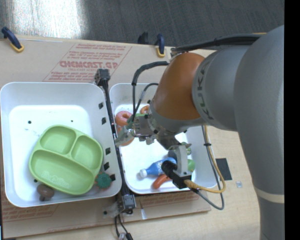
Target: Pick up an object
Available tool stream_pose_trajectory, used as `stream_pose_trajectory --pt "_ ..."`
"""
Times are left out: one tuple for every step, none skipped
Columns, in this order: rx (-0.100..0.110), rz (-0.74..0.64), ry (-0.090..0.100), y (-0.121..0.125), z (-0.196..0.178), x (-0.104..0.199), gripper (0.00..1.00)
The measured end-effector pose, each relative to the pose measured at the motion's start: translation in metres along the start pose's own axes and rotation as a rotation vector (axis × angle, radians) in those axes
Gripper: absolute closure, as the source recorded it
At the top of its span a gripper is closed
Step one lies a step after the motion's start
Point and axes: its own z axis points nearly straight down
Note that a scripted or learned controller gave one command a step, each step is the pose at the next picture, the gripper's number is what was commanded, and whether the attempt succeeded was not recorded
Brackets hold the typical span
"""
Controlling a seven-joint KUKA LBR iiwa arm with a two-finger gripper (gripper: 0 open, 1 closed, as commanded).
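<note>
"CHEMCAST GP" cardboard (90, 63), "KUKA" arm (210, 91)

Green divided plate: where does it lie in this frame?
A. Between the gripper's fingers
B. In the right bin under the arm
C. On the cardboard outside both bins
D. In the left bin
D: the green divided plate rests on the floor of the left bin, apart from the arm reaching over the right bin.

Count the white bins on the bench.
2. The left bin holds a green divided plate; the right bin sits beside it, partly covered by the arm.
</note>
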Motion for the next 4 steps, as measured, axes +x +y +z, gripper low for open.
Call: stream_pose_trajectory --pt "0.0 0.0 0.0 0.0 0.0 0.0 0.0" --pt "-0.013 0.009 -0.011 -0.017 0.036 0.092 0.0" --pt "-0.04 0.011 -0.017 -0.012 0.044 0.095 0.0" --pt "-0.046 0.017 -0.023 -0.01 0.049 0.098 0.0"
